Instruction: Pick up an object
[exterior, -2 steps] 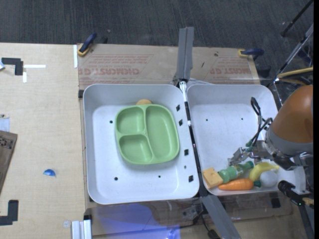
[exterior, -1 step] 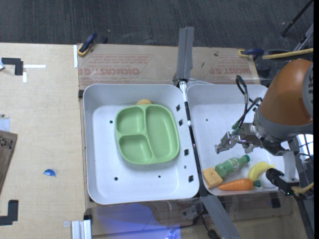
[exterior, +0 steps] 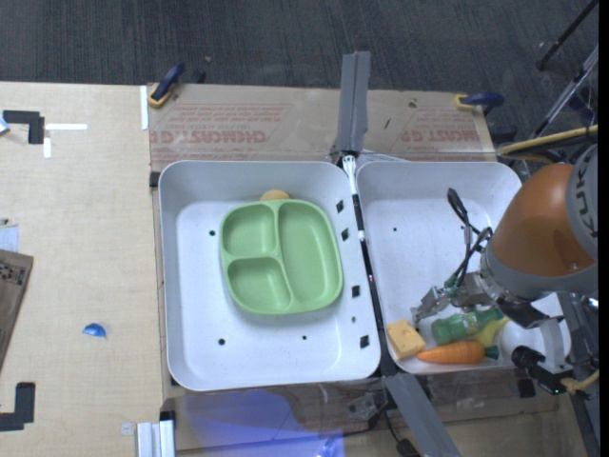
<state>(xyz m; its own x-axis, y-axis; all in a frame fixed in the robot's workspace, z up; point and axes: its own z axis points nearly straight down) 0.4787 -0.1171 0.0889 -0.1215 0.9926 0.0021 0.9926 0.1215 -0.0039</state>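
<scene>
My gripper (exterior: 445, 302) is low in the right bin (exterior: 419, 208), near its front edge, with the orange-banded wrist (exterior: 544, 225) above it. Just beneath and in front of it lies a cluster of toy food: a green item (exterior: 455, 328), a yellow piece (exterior: 491, 328), an orange carrot (exterior: 451, 353) and a yellow cheese wedge (exterior: 404, 338). The gripper sits at the top left of the green item; the arm hides how they meet. Nothing is visibly lifted.
The left bin (exterior: 190, 284) holds a green three-compartment plate (exterior: 282, 255) with a small yellow thing (exterior: 275, 196) peeking out behind its far rim. A black cable (exterior: 462, 215) hangs in the right bin. A grey divider post (exterior: 353, 103) stands between the bins at the back.
</scene>
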